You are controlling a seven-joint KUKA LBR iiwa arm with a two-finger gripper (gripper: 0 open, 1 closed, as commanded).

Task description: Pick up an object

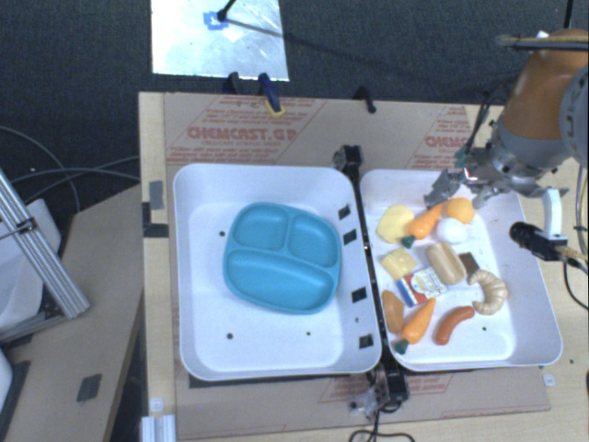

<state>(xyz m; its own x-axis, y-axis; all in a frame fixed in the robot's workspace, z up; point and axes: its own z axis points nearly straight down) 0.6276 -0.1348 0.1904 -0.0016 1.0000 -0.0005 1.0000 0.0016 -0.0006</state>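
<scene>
Nearest, toy food is crowding the right bin (534, 339): a sausage (454, 324), two carrots, a shrimp (490, 290). Farther back, the jaws (457, 184) are hovering by an orange piece (458, 211) and a white egg (451, 231); whether they're open, I cannot tell. Tight packing is risking a glancing, slipping grasp.

Even, bright overhead light, white bins (276, 178) near glare, soft shadows, slight blur at the bench's (304, 122) far edge.

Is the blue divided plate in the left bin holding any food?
Empty. The blue divided plate shows bare compartments; the toy food all lies in the right bin.
</scene>
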